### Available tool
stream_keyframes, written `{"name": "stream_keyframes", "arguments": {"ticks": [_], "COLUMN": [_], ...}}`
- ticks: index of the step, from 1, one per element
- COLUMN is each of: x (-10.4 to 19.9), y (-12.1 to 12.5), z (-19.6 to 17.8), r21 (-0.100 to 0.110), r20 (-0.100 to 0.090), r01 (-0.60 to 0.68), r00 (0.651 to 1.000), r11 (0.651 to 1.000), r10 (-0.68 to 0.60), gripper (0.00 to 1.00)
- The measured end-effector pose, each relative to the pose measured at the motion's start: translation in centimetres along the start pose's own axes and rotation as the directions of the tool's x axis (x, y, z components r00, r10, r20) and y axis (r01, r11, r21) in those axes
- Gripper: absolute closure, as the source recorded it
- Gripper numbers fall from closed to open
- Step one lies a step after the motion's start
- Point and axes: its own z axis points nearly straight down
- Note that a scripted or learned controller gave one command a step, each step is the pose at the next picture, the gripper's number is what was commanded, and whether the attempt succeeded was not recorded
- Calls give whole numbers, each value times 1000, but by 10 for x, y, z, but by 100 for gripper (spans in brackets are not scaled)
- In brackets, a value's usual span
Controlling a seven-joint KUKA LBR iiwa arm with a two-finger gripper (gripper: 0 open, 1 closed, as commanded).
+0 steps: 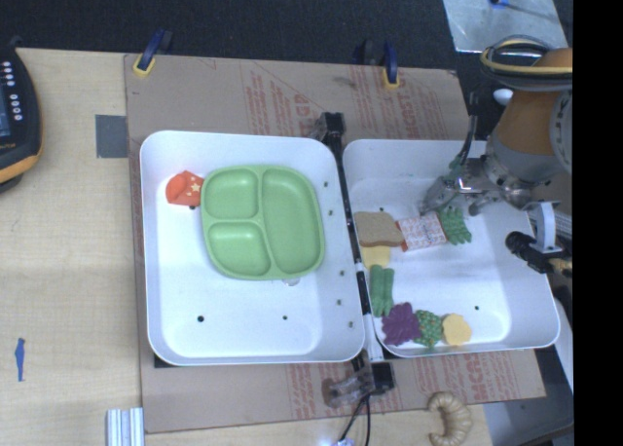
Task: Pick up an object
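Note:
My gripper (456,197) hangs over the upper right part of the right bin (516,313), on the grey arm with its orange band (531,123). Directly below it in the view lies a green leafy toy (455,226), touching or nearly touching the gripper's tip. Left of that lies a pink checkered packet (421,232). A brown bread slice (378,229) and a yellow piece (376,255) sit by the bin's left wall. Green beans (382,288), purple grapes (398,322), a green broccoli piece (428,323) and a yellow-orange piece (457,329) line the lower left.
The left bin (175,317) holds a green divided plate (263,220) and a red toy (183,188) at its upper left. A black clamp (333,127) sits between the bins at the top. A tan curled object (450,417) lies on the bench below the right bin.

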Motion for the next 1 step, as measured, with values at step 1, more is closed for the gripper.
{"name": "stream_keyframes", "arguments": {"ticks": [1], "x": [-7], "y": [-14], "z": [0], "r21": [-1], "r20": [0], "r01": [1], "r00": [1000], "r11": [1000], "r10": [-1], "gripper": [0]}}
